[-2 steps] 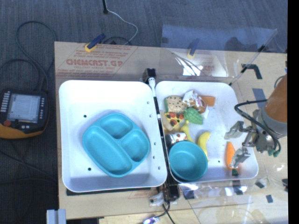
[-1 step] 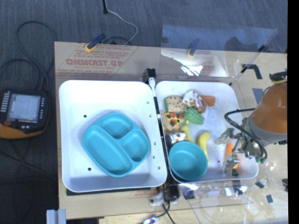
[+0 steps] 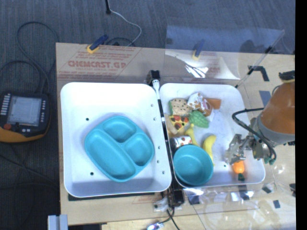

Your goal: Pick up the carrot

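i see the metal two-finger claw [image 3: 236,153] hanging low over the right white plastic bin [image 3: 225,94], near that bin's right wall toward its front right corner. from this slanted view i cannot tell how wide it stands or whether it has hold of anything. the small orange carrot with a green top [image 3: 239,168] lies on the bin floor just in front of the claw, close to the front right corner; i cannot tell whether the claw touches it. behind the claw the arm's orange band [image 3: 283,110] and grey wrist reach in over the bin's right edge, with a black cable looping beside them.

further left in the same bin, a round teal bowl [image 3: 193,165] sits against the front wall, and a yellow banana [image 3: 209,145] lies just beside its rim. toward the back of the bin is a heap of toy food: a tan cracker-like piece [image 3: 178,106], a green leafy piece [image 3: 200,119], and a red and yellow item [image 3: 178,124], crowded together.

the left white plastic bin [image 3: 76,128] carries a teal divided plate with three compartments [image 3: 120,146], set near its middle.

both bins rest on a brown board with red lettering [image 3: 98,64]. sheets of clear plastic [image 3: 216,51] lie at the board's back right. left of the board, on dark blue-grey carpet [image 3: 48,8], sits a control pendant with a screen [image 3: 23,115], its cables trailing around it.
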